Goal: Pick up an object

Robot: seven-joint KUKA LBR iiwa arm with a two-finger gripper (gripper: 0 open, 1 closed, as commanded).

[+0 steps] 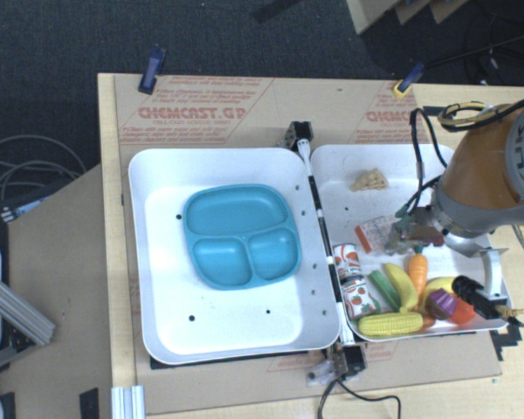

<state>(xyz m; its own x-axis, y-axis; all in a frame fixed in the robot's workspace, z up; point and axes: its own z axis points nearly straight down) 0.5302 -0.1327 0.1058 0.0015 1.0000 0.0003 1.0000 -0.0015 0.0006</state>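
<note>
The right bin holds a heap of toy food along its near side: a corn cob, a green piece, a yellow piece, an orange carrot, a purple piece and a red-and-white can. A tan lump lies alone near the bin's far wall. My gripper hangs low over the bin's middle, just above the carrot and a small red-and-clear packet. The wrist hides its tips.
The left bin carries a blue three-compartment plate in its middle. My grey arm with the orange band crosses the right bin's right side. Cables loop above it. Clamps sit at the bench's far edge.
</note>
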